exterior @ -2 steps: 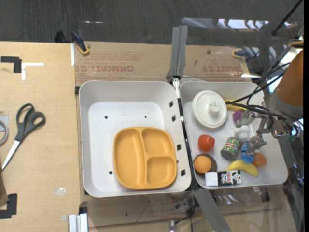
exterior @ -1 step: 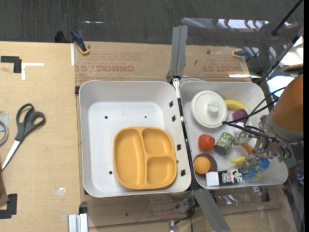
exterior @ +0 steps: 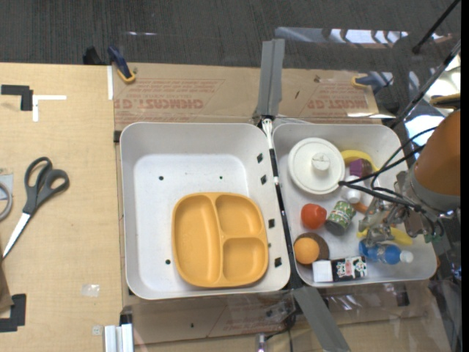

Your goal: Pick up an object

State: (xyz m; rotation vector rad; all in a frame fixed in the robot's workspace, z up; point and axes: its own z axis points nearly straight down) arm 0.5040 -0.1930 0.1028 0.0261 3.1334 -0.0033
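Note:
The right bin (exterior: 381,134) holds several small items: a white round lid (exterior: 316,166), a red ball (exterior: 314,214), a green can (exterior: 341,216), an orange fruit (exterior: 306,250), a black and white carton (exterior: 344,269), a blue bottle (exterior: 386,254) and a yellow banana (exterior: 357,155). My gripper (exterior: 379,222) hangs low over the right side of this bin, just above the blue bottle and to the right of the green can. Cables and the wrist blur its tip.
The left bin (exterior: 146,167) holds a yellow divided plate (exterior: 220,238). Scissors (exterior: 37,189) lie on the bench at the far left. The arm's orange band (exterior: 447,160) stands over the right bin's right wall, with black cables crossing toward the lid.

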